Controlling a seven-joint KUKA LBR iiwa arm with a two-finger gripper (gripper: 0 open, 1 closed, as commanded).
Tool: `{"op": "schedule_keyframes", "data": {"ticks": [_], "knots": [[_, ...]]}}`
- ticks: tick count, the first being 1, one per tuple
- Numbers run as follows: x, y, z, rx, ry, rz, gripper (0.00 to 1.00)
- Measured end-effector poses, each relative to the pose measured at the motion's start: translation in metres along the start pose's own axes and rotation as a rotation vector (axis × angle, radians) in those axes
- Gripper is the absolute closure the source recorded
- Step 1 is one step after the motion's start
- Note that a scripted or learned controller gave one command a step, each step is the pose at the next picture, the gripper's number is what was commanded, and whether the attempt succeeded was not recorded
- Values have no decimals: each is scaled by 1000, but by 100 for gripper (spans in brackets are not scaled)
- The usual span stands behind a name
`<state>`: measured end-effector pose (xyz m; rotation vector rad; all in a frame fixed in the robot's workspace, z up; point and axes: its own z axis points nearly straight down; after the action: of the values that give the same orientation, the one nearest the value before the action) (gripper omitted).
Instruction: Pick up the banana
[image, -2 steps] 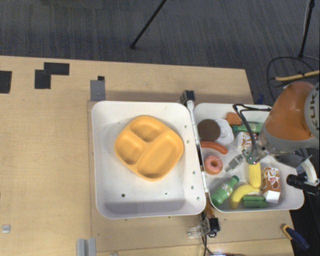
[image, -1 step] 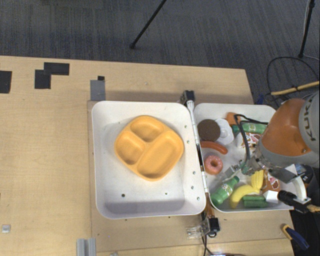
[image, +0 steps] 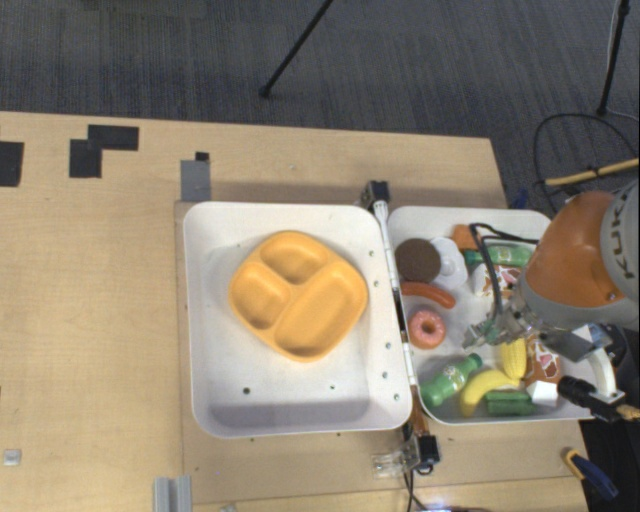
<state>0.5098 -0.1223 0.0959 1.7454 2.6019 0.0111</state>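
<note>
- Banana (image: 483, 386) is lying near the right bin's (image: 450, 414) front wall, crowded between green bottle (image: 449, 380) and corn (image: 513, 357).
- Gripper (image: 497, 325) is hovering just above; I cannot tell its grip state.

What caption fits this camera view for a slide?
KUKA arm reaches over right bin near banana; yellow tray in left bin.

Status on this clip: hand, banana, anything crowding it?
Hand low over right white bin, grip unclear. Yellow banana lying in bin, not lifted. Green bottle and yellow corn cob crowd it.
</note>
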Motion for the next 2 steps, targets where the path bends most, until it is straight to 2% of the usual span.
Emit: {"op": "schedule_keyframes", "data": {"ticks": [1,2], "knots": [[64,4,-87,9,4,-208,100],[77,10,-87,9,4,-192,100]]}}
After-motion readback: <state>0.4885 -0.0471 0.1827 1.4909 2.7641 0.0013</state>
